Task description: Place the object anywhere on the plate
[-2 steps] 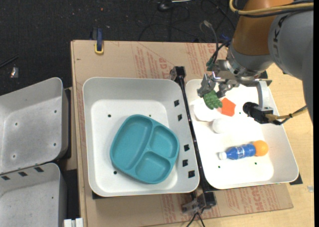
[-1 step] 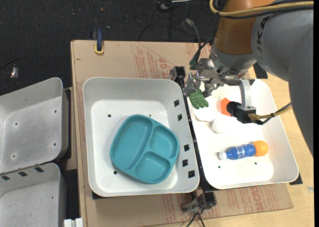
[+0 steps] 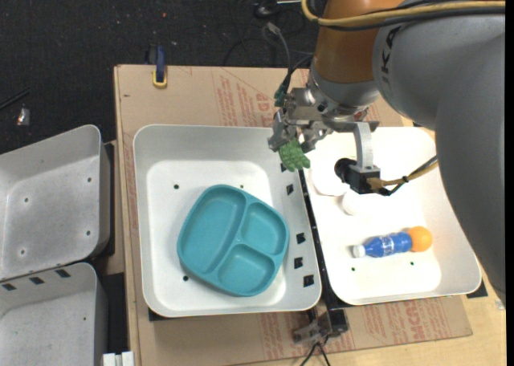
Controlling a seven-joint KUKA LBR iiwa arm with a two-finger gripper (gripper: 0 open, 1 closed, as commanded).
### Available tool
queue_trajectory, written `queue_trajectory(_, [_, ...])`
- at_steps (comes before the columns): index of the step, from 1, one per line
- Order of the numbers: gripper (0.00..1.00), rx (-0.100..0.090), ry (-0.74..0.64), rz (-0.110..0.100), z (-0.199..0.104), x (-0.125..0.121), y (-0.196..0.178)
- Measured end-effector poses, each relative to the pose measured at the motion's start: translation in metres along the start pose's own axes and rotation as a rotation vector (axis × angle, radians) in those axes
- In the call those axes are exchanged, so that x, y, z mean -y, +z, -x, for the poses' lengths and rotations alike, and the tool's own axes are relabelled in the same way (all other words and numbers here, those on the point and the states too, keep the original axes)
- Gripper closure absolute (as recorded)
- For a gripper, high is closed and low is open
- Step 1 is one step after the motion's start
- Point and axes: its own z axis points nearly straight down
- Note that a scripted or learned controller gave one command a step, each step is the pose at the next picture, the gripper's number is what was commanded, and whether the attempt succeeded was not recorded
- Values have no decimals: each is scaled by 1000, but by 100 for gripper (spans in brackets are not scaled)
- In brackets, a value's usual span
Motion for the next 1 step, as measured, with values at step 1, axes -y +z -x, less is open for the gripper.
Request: queue_trajectory(1, [100,0,-1,-1,-62,-3,13])
